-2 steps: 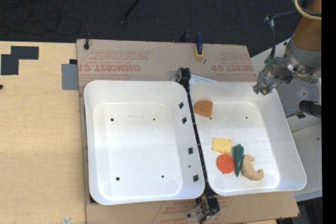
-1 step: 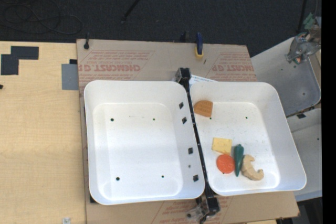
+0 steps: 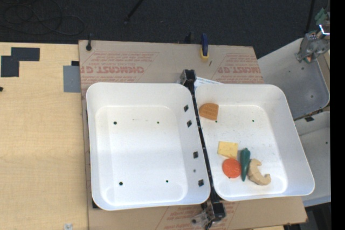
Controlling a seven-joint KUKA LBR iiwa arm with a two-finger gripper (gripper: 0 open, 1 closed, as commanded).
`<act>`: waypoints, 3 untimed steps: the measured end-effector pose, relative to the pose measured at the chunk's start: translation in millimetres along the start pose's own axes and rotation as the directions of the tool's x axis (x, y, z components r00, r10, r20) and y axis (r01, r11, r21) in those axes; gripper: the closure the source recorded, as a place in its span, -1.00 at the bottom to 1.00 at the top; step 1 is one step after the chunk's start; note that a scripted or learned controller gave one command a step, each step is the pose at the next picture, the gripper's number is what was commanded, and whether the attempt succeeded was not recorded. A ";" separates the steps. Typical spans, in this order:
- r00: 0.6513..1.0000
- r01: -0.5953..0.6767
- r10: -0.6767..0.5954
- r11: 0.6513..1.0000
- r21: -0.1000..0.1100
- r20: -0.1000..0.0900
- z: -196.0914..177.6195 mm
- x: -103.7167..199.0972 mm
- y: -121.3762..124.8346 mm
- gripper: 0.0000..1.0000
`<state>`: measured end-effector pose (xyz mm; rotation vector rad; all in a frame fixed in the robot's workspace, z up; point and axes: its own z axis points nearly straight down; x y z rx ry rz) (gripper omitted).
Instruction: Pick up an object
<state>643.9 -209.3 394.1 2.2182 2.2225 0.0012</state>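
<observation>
The tan-brown bread-shaped block (image 3: pixel 209 111) lies alone near the back left of the right white bin (image 3: pixel 280 116), close to the divider. It looks light, stiff and matte, so a pinch across its flat sides should hold. Toward the front cluster a yellow square block (image 3: pixel 227 149), a red-orange ball (image 3: pixel 232 168), a green pepper-shaped piece (image 3: pixel 245 163) and a beige curved piece (image 3: pixel 259 174), all crowded together. How the claw stands, I cannot tell.

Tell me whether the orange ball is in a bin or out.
In: the orange ball lies inside the right bin, touching the green piece.
</observation>
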 end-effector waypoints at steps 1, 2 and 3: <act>1.000 -0.001 0.001 1.000 0.016 -0.004 153.8 -2.0 -1.9 1.00; 1.000 -0.001 0.001 1.000 -0.004 0.002 61.8 -5.3 0.3 1.00; 1.000 0.006 -0.006 1.000 0.012 -0.005 161.2 99.8 -1.1 1.00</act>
